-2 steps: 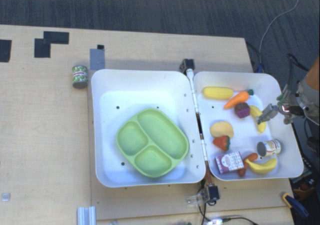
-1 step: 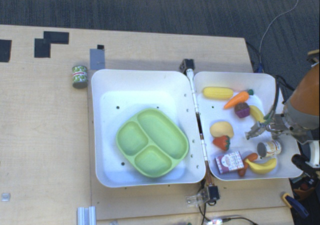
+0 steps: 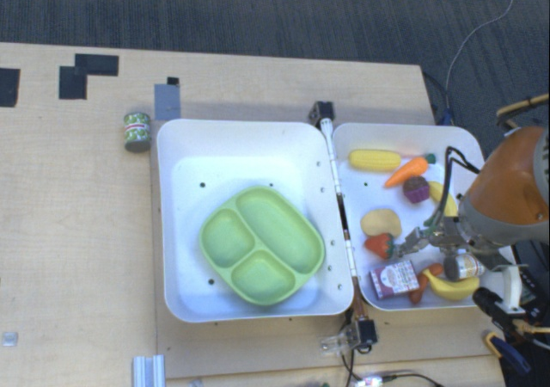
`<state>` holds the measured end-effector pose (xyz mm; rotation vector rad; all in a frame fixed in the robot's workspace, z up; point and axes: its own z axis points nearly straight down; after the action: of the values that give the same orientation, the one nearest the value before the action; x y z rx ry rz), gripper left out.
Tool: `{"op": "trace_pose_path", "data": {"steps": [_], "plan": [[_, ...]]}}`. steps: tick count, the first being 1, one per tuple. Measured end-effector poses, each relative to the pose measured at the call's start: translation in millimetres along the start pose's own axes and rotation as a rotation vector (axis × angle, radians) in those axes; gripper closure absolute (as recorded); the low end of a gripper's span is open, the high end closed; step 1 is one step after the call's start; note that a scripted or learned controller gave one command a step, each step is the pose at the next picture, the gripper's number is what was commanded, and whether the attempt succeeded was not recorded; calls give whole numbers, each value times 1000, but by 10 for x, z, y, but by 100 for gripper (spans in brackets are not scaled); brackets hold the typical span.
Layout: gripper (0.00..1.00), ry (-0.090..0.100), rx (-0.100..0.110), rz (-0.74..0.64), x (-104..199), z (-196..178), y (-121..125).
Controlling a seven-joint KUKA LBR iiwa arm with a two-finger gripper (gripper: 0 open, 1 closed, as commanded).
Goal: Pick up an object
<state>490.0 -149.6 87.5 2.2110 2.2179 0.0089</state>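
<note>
A: Where is the arm (image 3: 514,192)?
B: Reaching in from the right, bent low over the right bin (image 3: 404,138); its jaws (image 3: 418,241) hang by the red piece (image 3: 378,246), whether spread or pinched I cannot tell.
A: What's in there?
B: One corn cob (image 3: 375,159) lying left-right, one carrot (image 3: 406,170) slanting up-right, one purple piece (image 3: 417,190), a banana (image 3: 451,286), a pouch (image 3: 394,279); the left bin (image 3: 185,153) holds one green divided plate (image 3: 261,244).

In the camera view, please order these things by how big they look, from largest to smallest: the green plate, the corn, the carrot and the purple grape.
1. green plate, by far the largest.
2. corn.
3. carrot, close to the corn in length but thinner, so this order is not certain.
4. purple grape, the smallest.
</note>
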Motion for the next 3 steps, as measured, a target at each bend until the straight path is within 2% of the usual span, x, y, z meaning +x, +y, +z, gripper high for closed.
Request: {"op": "trace_pose_path", "data": {"steps": [1, 2, 3], "plan": [[100, -1, -6, -2, 0, -114, 25], [0, 5, -3, -5, 31, -111, 27], [100, 2, -9, -6, 21, -220, 46]]}}
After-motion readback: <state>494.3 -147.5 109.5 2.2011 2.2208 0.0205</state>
